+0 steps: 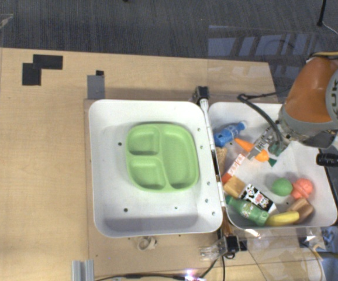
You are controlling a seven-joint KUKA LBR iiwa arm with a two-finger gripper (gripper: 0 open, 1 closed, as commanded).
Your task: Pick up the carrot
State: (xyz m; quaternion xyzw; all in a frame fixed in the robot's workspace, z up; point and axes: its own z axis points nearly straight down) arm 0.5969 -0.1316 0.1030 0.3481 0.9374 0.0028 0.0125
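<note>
Banana (283, 218) along the near edge of the right bin (331, 212), touching a green bottle (248, 211) towards the near left corner. Just behind: a black-and-white carton (258, 198), a tan block (234, 187), a green ball (282, 187) and a pink-orange ball (303, 187) towards the right edge. Further back, mid-bin: gripper (269, 147) low over the bin floor, carrot (257, 151) between its fingers, orange body to the left of the tips and green end to their right; fingers closed narrowly on it. Beside the carrot, towards the left wall, a red-and-white packet (234, 165); behind that, near the far left corner, a blue bottle (227, 134) with an orange cap. Left bin (107, 215) alongside, green three-compartment tray (160, 157) at its middle. Bench (40, 174) of pale wood under both bins
</note>
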